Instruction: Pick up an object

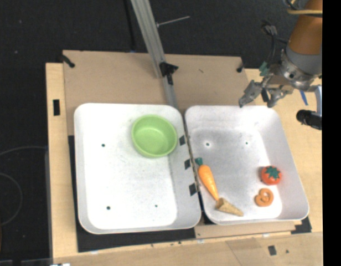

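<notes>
The right bin [237, 126] holds an orange carrot [207, 180] near its left wall, a tan wedge [229, 207] just below the carrot, a red tomato [271, 174] and a small orange pretzel [264, 197] at the right. A green bowl [154, 136] sits in the left bin [104, 170]. My gripper [261, 96] hangs open above the right bin's far edge, well away from all the objects, with nothing between its fingers.
A grey metal pole [151, 35] slants up from the gap between the bins at the back. The bench's brown board [115, 76] surrounds both bins. The arm [304, 37] comes in from the upper right.
</notes>
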